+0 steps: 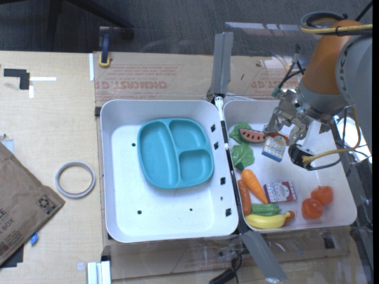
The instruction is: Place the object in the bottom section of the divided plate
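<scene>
1. Step in hand: the grasp-and-lift. The gripper (284,132) hangs over the right white bin (349,215), and a small blue-and-white carton (273,148) sits at its fingertips. The carton looks pinched between the fingers and raised above the bin floor, though the grip is hard to confirm from this slant.
2. Gripper state, as I read it: clenched on the carton.
3. Target: the teal divided plastic plate (176,152) lies in the left white bin (118,218), at 9 o'clock from the gripper and well apart from it. Its three sections hold nothing. The section nearest the lower edge of the view is taken as the bottom one; which it is depends on how the plate is read.
4. Next move calls for: a lift high enough to pass the bin walls between the two bins, travel towards 9 o'clock, then a descent over the chosen section and a release.
5. Around the gripper, in the right bin: a watermelon slice (251,136) at 9 o'clock, a green leaf (241,155) and an orange carrot (254,185) at 7 o'clock, a small red-and-white box (279,191) at 6 o'clock, a yellow banana (267,220) further down, and two red-orange fruits (317,203) at 5 o'clock.
6. In the way: the adjoining bin walls. A roll of tape (75,178) lies on the desk (47,129), well clear.
</scene>
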Available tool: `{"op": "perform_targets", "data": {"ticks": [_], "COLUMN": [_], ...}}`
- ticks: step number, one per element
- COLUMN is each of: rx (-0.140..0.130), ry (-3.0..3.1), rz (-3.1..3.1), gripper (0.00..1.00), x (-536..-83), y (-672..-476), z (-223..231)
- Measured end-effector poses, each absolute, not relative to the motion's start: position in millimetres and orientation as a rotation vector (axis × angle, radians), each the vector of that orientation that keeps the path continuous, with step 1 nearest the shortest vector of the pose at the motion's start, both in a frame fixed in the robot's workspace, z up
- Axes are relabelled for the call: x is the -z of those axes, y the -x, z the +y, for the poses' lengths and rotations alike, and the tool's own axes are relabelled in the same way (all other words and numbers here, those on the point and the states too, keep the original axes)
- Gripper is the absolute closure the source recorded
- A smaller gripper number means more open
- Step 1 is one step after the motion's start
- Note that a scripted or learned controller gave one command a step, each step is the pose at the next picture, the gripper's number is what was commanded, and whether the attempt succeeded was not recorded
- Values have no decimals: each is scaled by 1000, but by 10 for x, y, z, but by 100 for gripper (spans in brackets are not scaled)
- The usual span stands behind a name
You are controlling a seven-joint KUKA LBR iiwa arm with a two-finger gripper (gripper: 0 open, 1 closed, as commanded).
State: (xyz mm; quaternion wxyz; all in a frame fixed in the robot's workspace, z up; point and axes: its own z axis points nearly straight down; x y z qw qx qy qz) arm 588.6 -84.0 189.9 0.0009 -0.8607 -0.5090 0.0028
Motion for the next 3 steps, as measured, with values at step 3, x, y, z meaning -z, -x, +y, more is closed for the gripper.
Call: {"op": "perform_targets", "data": {"ticks": [3], "rx": [-8], "ry": [2778], "rz": [-1466], "gripper": [100], "x": [-1800], "y": [-6521], "z": [1623]}}
